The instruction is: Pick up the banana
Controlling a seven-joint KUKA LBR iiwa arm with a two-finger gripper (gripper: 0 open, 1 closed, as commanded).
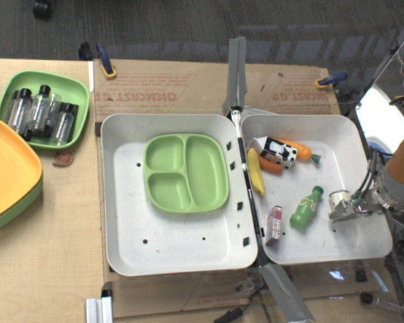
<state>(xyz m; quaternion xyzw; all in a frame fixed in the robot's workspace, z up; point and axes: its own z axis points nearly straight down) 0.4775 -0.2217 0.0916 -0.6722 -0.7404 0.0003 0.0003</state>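
The banana point(256, 171) lies against the left wall of the right bin point(337, 247), its long axis running along that wall, well apart from the gripper point(341, 205) at the bin's right side, whose closure I cannot tell.

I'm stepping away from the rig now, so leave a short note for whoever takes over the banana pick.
Gripper: low over the right bin, near its right wall, holding nothing that I can see; whether its fingers are open or shut is unclear.
Banana: lying at the right bin's left edge, beside the divider, next to the carrot and the black-and-white toy.
Green bottle lies between gripper and banana.
Done: nothing yet; the banana is not grasped.
Left: cross the bin to the banana, grasp it, lift it.
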